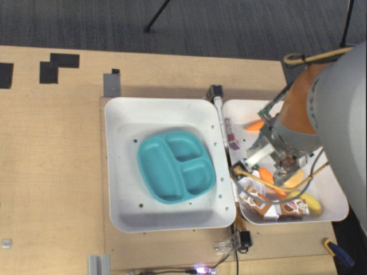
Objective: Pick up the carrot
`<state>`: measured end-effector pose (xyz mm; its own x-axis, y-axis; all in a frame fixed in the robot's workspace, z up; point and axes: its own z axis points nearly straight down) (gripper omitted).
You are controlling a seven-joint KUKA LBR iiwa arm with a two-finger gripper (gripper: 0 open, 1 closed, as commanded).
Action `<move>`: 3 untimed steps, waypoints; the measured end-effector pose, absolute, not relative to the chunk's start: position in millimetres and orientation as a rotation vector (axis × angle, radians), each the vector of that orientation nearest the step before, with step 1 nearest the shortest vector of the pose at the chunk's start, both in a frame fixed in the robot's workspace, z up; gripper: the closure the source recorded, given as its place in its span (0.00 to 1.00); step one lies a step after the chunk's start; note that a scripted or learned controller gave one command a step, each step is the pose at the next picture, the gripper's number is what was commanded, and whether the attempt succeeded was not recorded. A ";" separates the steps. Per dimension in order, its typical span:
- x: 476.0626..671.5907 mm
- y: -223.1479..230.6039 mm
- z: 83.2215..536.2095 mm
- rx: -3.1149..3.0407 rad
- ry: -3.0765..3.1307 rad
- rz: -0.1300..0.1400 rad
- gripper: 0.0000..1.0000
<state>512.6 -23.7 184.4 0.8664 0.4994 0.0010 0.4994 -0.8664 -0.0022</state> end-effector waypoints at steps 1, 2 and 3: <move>492.0 -82.6 116.6 -3.073 -0.636 -0.022 0.00; 496.7 -80.7 90.9 -3.020 -0.908 -0.042 0.00; 496.1 -79.8 100.2 -3.012 -0.913 -0.034 1.00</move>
<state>496.1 -79.8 100.2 0.8316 0.5550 0.0189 0.5549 -0.8318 0.0115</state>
